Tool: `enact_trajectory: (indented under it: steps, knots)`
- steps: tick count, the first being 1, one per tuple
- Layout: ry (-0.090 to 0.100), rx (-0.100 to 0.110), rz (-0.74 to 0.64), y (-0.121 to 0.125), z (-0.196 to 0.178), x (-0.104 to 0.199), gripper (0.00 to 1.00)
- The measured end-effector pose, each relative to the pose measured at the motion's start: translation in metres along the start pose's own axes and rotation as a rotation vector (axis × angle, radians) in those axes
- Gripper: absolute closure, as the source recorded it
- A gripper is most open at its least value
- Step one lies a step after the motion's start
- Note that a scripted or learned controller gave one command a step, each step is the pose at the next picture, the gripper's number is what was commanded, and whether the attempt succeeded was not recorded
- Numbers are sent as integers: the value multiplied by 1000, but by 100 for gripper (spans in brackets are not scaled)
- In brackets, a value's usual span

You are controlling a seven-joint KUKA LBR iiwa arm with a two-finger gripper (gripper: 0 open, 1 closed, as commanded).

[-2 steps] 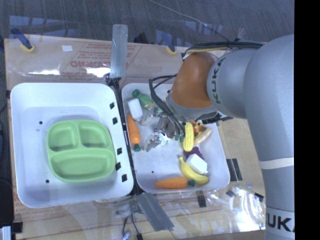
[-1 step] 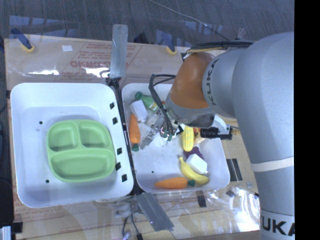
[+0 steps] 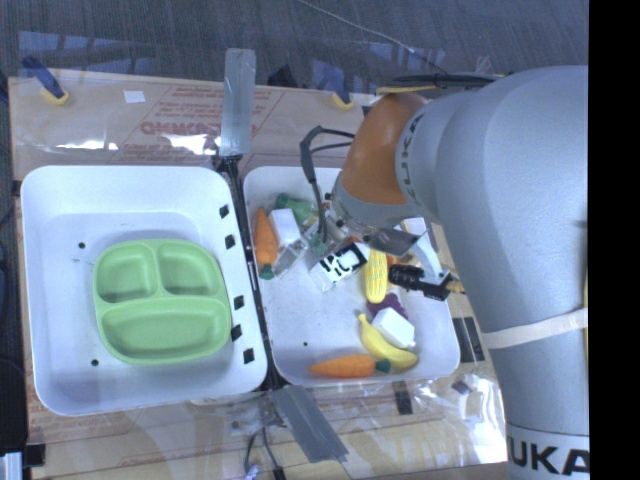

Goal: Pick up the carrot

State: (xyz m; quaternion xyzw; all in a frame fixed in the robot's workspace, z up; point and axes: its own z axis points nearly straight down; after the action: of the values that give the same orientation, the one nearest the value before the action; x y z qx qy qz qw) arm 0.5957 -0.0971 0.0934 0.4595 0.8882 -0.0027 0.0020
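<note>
White left bin [image 3: 40, 268]: green divided tray [image 3: 160, 301]. White right bin [image 3: 300, 353]: carrot [image 3: 342, 366] at near edge, banana [image 3: 382, 345], corn cob [image 3: 376, 276], second carrot [image 3: 265, 240] by left wall. Gripper [image 3: 312, 240] fingers: state cannot be told.

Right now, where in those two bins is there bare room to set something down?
Left bin: a bare border surrounds the green tray, widest above it. Right bin: one free patch left of centre, between the upper carrot and the carrot at the front wall. Its right side is crowded: corn, banana, gripper.
</note>
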Motion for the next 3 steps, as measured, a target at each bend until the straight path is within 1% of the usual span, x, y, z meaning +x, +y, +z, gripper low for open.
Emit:
enact_trajectory:
  steps: [1,2,3]
  knots:
    - [21,16,83,24,2,-24,0]
    - [10,8,72,28,-8,-24,100]
    - [3,-13,-78,69,-105,86,100]
